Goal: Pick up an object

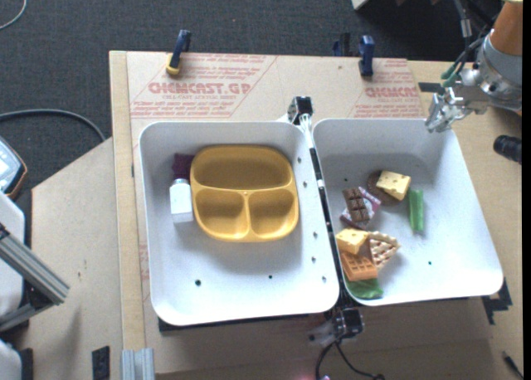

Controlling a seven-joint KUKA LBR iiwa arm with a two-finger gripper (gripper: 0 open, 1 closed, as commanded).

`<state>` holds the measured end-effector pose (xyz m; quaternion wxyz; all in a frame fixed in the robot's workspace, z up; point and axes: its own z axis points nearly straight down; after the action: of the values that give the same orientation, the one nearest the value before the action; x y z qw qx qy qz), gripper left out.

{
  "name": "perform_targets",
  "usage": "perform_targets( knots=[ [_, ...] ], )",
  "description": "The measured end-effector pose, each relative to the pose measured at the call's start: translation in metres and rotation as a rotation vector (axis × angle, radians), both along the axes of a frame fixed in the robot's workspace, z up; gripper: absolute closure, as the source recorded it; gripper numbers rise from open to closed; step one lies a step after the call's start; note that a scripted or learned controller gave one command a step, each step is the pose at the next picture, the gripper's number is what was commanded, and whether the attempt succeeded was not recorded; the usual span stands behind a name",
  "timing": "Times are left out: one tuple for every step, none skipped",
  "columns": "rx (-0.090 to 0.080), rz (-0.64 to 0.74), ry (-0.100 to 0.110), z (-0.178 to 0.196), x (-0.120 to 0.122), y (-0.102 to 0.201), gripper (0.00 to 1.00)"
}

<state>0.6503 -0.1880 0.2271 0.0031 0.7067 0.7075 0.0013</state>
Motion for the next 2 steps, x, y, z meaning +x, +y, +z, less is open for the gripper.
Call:
perform_targets(
  knots=[
    [0.004, 0.005, 0.007, 0.005, 0.000, 0.063, 1.00],
    [0.004, 0.003, 0.009, -0.008, 0.003, 0.113, 1.00]
  ],
)
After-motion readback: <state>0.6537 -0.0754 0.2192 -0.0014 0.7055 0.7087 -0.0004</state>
